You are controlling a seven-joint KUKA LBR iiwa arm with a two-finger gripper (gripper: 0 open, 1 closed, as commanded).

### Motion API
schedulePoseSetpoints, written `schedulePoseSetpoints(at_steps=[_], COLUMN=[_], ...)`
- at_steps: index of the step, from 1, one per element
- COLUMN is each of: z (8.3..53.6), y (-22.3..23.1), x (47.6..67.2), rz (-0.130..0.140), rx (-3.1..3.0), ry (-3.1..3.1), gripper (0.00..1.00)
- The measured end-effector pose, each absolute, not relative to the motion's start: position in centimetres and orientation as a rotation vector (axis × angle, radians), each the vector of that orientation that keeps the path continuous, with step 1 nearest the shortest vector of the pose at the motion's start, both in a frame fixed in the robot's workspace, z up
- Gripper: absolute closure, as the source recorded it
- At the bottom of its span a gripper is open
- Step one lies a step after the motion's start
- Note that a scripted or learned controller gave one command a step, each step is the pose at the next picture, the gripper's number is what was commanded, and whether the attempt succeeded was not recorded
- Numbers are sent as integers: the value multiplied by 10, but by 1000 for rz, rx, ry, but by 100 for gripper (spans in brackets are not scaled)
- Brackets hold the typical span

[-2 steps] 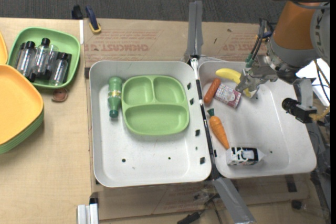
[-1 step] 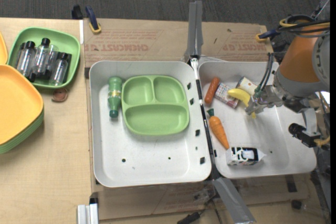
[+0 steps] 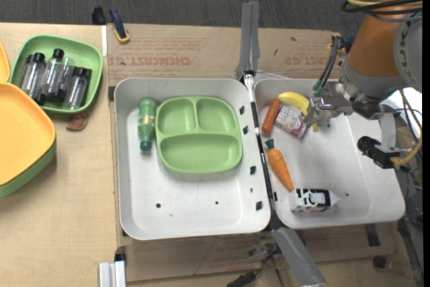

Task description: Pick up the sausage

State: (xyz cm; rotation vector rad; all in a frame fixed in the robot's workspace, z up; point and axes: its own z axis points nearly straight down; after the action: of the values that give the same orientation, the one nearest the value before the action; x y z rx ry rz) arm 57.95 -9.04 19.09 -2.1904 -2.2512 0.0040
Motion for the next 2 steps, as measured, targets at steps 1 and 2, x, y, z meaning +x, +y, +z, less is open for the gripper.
schedulePoseSetpoints(at_steps=[1, 2], z=[91, 189], y=[-177, -119], x=[593, 554], rz=[4, 3], rx=[-2167, -2141], ry=[-2274, -2298], gripper=[100, 100])
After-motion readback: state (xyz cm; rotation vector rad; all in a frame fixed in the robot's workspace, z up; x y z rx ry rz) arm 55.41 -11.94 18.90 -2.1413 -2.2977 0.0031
